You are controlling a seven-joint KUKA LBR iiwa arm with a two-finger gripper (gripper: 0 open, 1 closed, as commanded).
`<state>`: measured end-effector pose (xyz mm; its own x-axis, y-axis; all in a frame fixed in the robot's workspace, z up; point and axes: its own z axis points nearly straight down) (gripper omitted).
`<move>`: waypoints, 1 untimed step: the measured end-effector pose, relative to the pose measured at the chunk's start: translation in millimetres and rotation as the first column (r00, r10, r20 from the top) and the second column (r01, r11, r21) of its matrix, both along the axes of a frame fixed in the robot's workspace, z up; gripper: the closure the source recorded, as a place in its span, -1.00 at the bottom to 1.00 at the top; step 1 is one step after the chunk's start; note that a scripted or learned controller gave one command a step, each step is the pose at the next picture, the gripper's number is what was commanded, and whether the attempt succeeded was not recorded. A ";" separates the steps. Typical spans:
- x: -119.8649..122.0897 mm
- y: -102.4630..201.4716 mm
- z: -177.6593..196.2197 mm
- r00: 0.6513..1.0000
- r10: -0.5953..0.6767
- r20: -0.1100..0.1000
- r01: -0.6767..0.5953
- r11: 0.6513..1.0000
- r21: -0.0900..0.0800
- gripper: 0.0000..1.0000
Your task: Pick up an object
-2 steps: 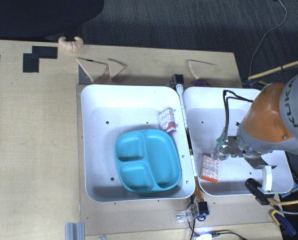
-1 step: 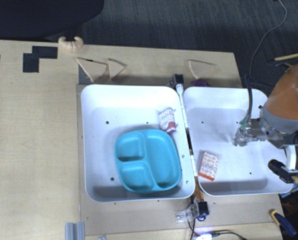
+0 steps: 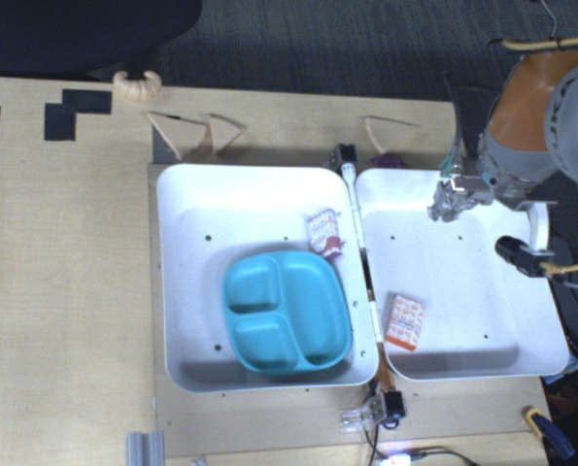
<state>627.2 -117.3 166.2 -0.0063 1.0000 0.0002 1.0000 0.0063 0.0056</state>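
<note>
The grey metal two-finger gripper (image 3: 451, 200) hovers above the right white bin's (image 3: 463, 357) far corner; jaw state cannot be determined. Candidate small orange-and-white packet (image 3: 404, 320) lies flat, well apart, by the near-left wall.

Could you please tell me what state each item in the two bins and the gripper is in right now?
Blue divided plate: right side up in the left bin, compartments bare.
Small red-and-white packet: lying by the plate's far rim, left bin.
Orange-and-white packet: lying flat in the right bin, near its front left corner.
Gripper: over the right bin's far side, nothing seen between its fingers.
</note>
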 end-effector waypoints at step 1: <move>-100.3 59.0 18.3 1.000 -0.001 -0.005 0.001 1.000 0.001 1.00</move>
